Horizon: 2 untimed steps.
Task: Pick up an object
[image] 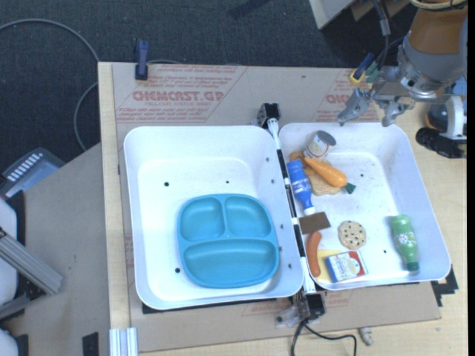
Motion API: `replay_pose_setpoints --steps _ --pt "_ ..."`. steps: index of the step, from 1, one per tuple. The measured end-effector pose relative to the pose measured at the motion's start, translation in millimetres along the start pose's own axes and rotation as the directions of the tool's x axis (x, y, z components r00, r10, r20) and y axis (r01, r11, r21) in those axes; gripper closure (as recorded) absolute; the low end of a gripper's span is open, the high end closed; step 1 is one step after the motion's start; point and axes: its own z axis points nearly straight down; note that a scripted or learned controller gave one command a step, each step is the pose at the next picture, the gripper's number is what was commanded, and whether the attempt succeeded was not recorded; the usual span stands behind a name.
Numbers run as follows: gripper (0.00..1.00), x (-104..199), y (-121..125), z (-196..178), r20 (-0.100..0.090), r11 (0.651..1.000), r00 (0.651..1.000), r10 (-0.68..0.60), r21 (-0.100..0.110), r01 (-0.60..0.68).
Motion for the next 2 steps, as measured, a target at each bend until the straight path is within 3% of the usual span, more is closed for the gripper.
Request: replay_pose_setpoints --steps 1,2 --pt "0.0 16 -28 120 -0.001 1.0 1.0 0.001 0.001 -0.001" --pt "0.0 17 -46 163 0.006 1.0 1.0 0.003 -0.004 -0.003"
